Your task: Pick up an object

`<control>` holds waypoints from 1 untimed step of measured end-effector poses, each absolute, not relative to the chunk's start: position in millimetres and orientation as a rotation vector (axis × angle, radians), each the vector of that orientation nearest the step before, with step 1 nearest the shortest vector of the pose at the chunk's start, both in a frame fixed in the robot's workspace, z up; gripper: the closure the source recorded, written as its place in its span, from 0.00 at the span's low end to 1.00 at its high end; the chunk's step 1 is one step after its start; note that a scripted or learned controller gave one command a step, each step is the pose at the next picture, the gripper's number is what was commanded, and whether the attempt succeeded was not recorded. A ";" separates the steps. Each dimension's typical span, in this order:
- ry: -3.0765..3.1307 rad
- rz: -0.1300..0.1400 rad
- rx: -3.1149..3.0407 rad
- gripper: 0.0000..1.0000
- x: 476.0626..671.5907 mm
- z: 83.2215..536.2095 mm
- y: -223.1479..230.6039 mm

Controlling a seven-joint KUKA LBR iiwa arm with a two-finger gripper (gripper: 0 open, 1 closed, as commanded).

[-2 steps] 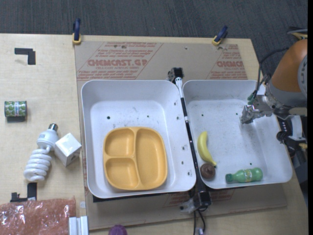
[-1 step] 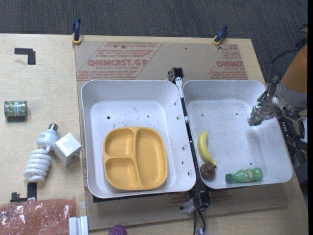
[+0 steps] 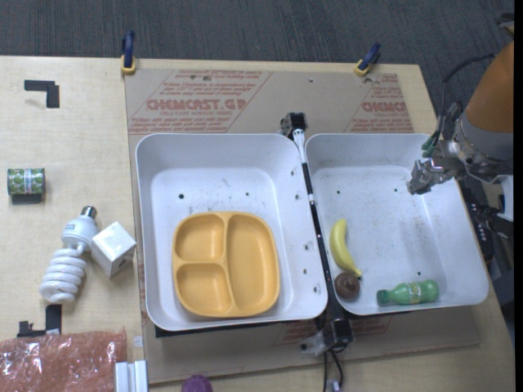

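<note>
Nearest the camera, a pink speckled bag (image 3: 61,360) lies at the bench's lower left corner. In the right bin (image 3: 458,243), along the near wall, a small green plastic bottle (image 3: 408,292) lies on its side, with a round brown object (image 3: 347,284) resting just beside the lower tip of a curved yellow banana (image 3: 343,247). The left bin (image 3: 155,219) holds a smooth yellow plastic tray (image 3: 226,262) with three rounded compartments. On the bare wood to the left lie a white spiral bulb (image 3: 67,266), touching a white cube (image 3: 113,248), and farther back a small green can (image 3: 26,182). The gripper (image 3: 420,178) hangs over the right bin's far right corner, well apart from the banana; its opening cannot be determined, and nothing is visibly held.
</note>
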State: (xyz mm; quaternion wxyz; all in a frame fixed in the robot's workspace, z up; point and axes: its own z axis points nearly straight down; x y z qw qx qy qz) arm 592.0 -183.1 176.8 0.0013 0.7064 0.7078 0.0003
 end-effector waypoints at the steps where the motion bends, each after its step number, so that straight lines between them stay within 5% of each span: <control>1: 2.223 0.000 2.219 1.00 597.2 177.1 -132.0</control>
